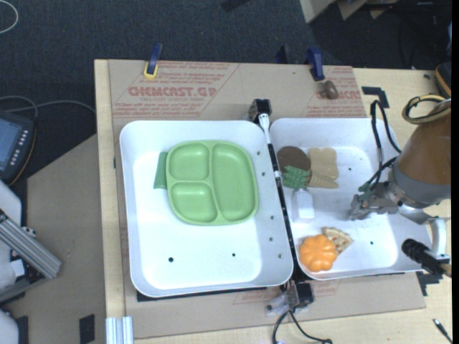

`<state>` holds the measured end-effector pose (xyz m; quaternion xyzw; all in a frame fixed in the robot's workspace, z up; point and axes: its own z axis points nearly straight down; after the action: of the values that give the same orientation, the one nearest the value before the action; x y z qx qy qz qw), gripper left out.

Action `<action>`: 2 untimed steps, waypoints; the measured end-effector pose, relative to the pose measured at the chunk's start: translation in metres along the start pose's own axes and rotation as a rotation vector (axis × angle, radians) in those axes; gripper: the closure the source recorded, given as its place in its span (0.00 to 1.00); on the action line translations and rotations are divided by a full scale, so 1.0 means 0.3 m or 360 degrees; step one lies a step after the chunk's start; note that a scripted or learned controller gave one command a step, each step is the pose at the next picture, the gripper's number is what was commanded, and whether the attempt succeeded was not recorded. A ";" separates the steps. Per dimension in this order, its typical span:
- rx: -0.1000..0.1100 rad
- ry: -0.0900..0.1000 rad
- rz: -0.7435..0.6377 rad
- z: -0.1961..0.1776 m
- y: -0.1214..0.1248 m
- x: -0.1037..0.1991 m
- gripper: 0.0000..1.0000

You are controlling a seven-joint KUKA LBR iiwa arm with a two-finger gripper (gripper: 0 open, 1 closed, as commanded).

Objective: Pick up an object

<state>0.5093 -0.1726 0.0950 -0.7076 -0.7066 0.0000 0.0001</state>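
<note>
Lighting: even, overhead, fairly bright. Glare on white bins (pixel 136 192). Shadows faint. Focus soft; small detail possibly lost.

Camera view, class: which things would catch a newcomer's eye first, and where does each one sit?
The green divided plate stands out most, lying in the middle of the left bin. Next is the orange pumpkin-like toy at the near edge of the right bin, with brown and tan pieces near that bin's far left corner. The grey and orange arm reaches in from the right, its gripper low over the right bin.
</note>
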 end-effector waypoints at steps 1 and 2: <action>-0.0007 -0.0004 -0.0002 -0.146 -0.013 0.007 1.00; -0.0012 -0.0006 -0.0003 -0.354 -0.024 -0.003 1.00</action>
<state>0.5020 -0.1736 0.2013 -0.7069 -0.7073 -0.0015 -0.0039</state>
